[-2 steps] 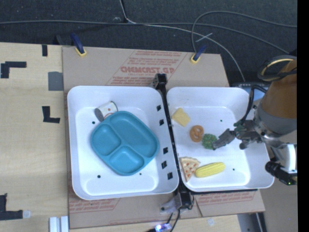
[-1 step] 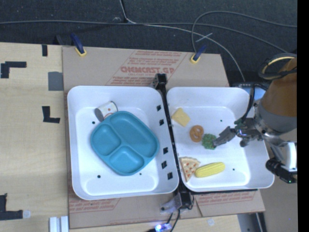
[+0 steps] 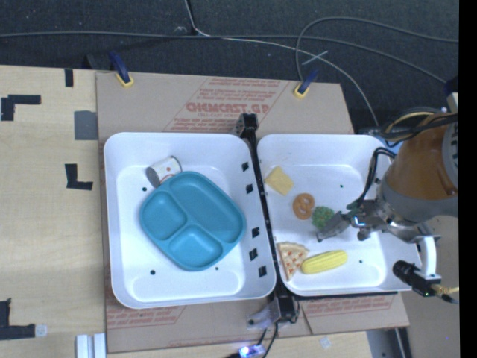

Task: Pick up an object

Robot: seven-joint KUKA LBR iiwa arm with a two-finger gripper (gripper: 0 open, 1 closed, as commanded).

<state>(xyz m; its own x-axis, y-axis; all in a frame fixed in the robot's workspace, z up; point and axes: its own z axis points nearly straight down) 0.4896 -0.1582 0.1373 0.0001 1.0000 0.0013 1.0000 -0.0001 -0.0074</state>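
We see the broccoli [image 3: 322, 215] in the right bin [image 3: 328, 144], near its middle, with the gripper [image 3: 333, 228] just beside it at its lower right; whether they touch we cannot tell, nor whether the jaws are open or closed, since they blur into a grey tip. A pretzel [image 3: 302, 204] lies just left of the broccoli, a cheese wedge [image 3: 279, 180] above that, and a corn cob [image 3: 323, 261] and pizza slice [image 3: 291, 258] crowd the bin's near wall. Open floor remains along the far wall. The left bin [image 3: 119, 200] holds a blue tray [image 3: 191, 219] and a small cup [image 3: 163, 171]. The arm [image 3: 421, 174] is cut off at the right.
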